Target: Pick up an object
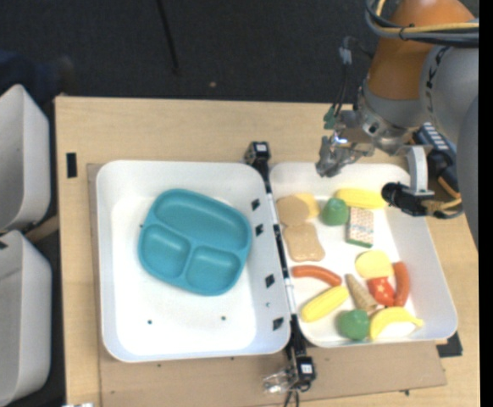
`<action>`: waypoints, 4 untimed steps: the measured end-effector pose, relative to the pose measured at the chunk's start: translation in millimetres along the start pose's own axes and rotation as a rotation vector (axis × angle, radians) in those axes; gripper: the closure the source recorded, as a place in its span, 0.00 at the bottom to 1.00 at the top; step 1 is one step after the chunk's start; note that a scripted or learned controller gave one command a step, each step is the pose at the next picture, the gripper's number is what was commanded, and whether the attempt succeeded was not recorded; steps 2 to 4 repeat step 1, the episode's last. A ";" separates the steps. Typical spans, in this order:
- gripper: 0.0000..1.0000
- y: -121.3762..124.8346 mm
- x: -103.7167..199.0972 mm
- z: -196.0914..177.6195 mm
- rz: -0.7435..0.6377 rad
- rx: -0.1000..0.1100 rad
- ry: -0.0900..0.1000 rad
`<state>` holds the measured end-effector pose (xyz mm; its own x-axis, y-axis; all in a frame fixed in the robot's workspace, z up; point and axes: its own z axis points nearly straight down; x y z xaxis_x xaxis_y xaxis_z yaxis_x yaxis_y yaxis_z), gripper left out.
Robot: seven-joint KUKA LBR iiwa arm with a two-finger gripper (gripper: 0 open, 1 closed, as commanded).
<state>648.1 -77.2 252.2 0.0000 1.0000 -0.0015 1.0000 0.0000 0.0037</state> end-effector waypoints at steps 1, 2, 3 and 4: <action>1.00 -1.9 10.0 8.2 -0.003 0.003 0.000; 1.00 -1.9 10.0 8.2 -0.003 0.003 0.000; 1.00 -1.9 10.0 8.2 -0.003 0.003 0.000; 1.00 -1.9 10.0 8.2 -0.003 0.003 0.000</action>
